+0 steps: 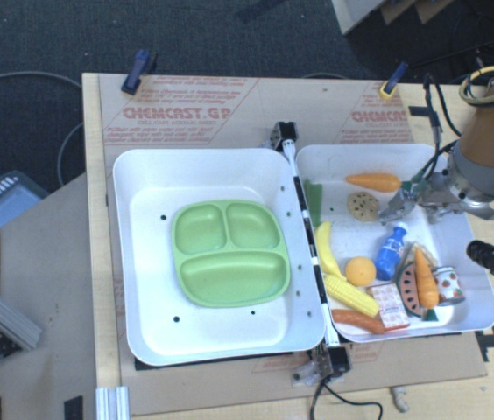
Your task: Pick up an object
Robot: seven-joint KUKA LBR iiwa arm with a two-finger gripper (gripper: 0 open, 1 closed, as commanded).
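Right bin [483,309] crowded, pincer [402,206] mid-bin.

arm [492,147] cut off at right edge, small can [448,285] label too small to read

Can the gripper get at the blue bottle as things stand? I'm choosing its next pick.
Probably yes. The gripper is just above the blue bottle, whose top is uncovered, though the orange ball and watermelon slice crowd its sides.

left bin [142,234]: green plate [229,254] | right bin [483,309]: toys | end effector [402,204] above cookie [363,204]
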